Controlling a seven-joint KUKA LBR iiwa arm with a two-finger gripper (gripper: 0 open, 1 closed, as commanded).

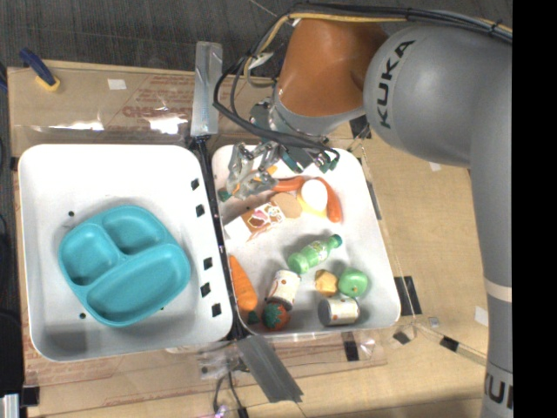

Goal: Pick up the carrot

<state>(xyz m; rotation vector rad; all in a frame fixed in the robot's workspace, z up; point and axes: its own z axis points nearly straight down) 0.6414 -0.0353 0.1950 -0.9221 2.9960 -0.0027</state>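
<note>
One short orange carrot [243, 284] along the right bin's [376, 233] left wall; hand [251, 171] grip state unclear.

Grey KUKA arm [444, 94] reaching in from the right, orange wrist band [326, 64] bent downward, gripper [252, 171] lowered, cables looped around wrist

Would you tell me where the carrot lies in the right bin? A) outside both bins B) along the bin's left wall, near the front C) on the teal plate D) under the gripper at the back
B: the carrot lies against the left wall of the right bin, toward its front, well away from the gripper at the back.
</note>
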